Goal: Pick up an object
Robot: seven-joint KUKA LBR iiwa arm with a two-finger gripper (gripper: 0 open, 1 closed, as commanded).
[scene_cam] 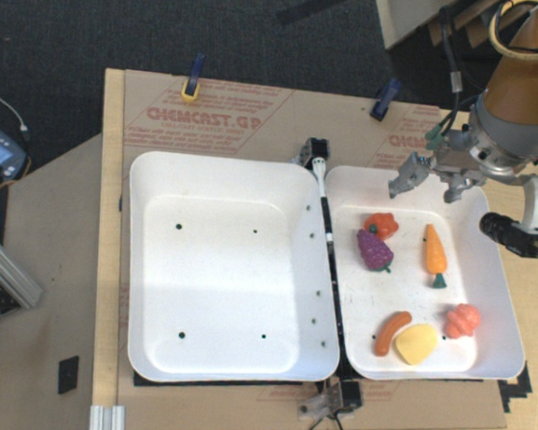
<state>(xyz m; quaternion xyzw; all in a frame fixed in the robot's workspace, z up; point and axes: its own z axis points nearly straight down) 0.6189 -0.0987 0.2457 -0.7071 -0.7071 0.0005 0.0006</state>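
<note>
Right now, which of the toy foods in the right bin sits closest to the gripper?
The red-orange pepper. It lies at the bin's far end, just below the gripper, with the purple grapes beyond it; the carrot is a little farther.

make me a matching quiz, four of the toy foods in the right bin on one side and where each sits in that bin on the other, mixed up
Things:
1. carrot
2. purple grapes
3. sausage
4. pink fruit

Places in the right bin:
A. near edge, touching the yellow piece's left side
B. right side, just above the yellow piece
C. far right part, lying lengthwise
D. left part, just below the red-orange pepper

Pairs: 1-C, 2-D, 3-A, 4-B
</note>
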